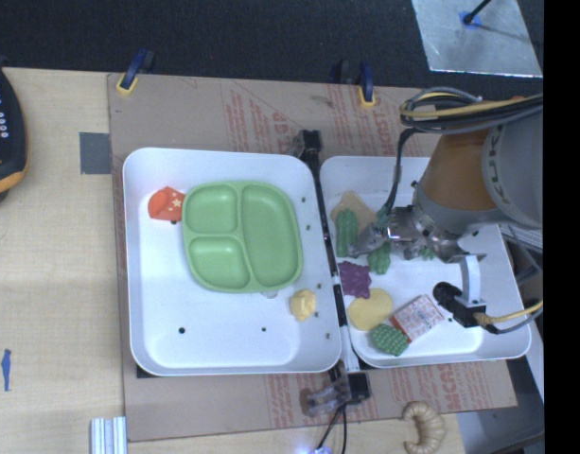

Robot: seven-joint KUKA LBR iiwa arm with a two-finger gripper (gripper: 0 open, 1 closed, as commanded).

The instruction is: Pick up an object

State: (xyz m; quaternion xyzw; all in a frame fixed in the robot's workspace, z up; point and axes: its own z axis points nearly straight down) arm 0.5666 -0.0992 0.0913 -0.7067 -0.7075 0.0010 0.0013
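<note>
My gripper hangs low over the left half of the right bin, below the grey and orange wrist. A small green piece lies right under it. A long green pickle-like toy lies just to its left, on a tan piece. Nearer the front are a purple toy, a yellow toy, a knobbly green toy and a red and white packet. Nothing can be seen held.
The left bin holds a green divided plate, a red toy with a star and a small yellow toy. A black cable fitting of the arm hangs over the right bin. A tan curled thing lies beyond the front edge.
</note>
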